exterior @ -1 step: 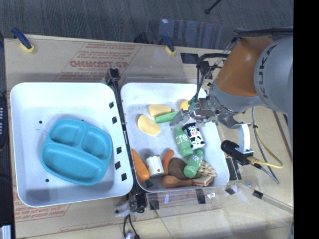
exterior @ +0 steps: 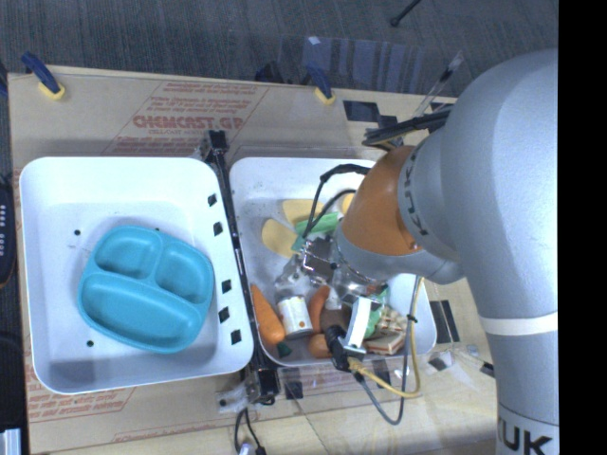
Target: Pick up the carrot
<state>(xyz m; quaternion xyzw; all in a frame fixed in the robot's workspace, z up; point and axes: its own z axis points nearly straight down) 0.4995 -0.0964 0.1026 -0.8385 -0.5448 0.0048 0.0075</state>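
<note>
Grey arm [exterior: 503,216] with its orange band [exterior: 379,207] looms closest, coming in from the right and covering much of the right bin [exterior: 248,183]. Gripper [exterior: 313,273] sits low over the clutter in that bin; cannot tell from here how it is set, too much cable and wrist in the way. Carrot [exterior: 266,316] lies against the bin's left wall, near the front, long axis running roughly front to back, thin end pointing away from the front rim. Just beside it on the right is a small white cylinder [exterior: 296,316], then more orange and brown pieces further right. Yellow pieces [exterior: 277,235] lie toward the back. Left bin [exterior: 38,254] holds a blue divided tray [exterior: 144,287].

Judgement: carrot looks like a toy, so light, stiff, smooth, likely slippery. Best taken across the thicker middle, jaws spanning its width; wall on one side and cylinder on the other leave little room.
</note>
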